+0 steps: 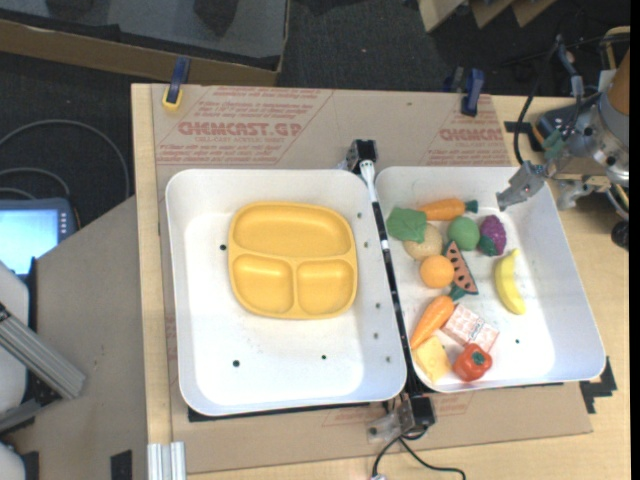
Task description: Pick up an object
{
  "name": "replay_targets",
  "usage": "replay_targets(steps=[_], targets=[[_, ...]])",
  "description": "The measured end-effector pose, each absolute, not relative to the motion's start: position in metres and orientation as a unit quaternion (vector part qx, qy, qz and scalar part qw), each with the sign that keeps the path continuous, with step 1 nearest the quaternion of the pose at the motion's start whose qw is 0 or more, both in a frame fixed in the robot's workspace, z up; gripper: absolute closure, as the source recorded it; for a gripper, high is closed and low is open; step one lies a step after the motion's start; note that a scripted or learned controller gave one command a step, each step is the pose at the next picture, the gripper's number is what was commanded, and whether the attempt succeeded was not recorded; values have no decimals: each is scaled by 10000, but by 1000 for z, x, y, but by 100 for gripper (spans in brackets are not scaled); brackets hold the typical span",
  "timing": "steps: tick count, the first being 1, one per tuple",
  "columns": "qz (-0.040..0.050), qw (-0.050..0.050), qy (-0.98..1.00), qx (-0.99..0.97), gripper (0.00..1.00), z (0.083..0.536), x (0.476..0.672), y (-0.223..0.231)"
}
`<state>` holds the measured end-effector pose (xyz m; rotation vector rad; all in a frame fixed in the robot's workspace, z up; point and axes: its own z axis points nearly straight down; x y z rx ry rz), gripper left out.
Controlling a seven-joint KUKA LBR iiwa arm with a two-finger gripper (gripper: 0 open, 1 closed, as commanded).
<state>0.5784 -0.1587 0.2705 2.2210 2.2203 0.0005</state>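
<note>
Two shallow white bins sat side by side on a bench. The left bin (200, 368) held a yellow divided plate (293, 258). The right bin (570, 298) held a cluster of small toy foods: a green leafy piece (406, 223), a carrot (444, 209) along the far side, a green ball (462, 233), a purple bunch (492, 235), an orange ball (436, 271), a watermelon slice (457, 269), a banana (511, 281), a second carrot (432, 318), a white-and-red packet (466, 325), a yellow block (431, 358) and a red tomato (473, 362). The gripper (521, 186) hung over the far right corner of that bin, above the rim and clear of the toys; whether it was wide or narrow could not be told. The toys looked like light, hard, smooth plastic, likely to slip or roll if pinched off-centre. The banana seemed the easiest pick, lying a little apart from the rest, best taken across its narrow middle. The packed pieces near the divider left little room for fingers, and the raised bin wall lay close under the gripper. Open white floor lay right of the banana.
</note>
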Motion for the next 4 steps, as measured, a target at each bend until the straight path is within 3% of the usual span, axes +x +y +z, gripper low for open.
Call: replay_targets(steps=[2, 3, 4], targets=[[-15, -29, 7064, 7078, 0, 79, 539, -204], [6, 18, 7066, 7076, 100, 95, 542, -205], [15, 4, 7093, 7049, 100, 84, 573, -142]])
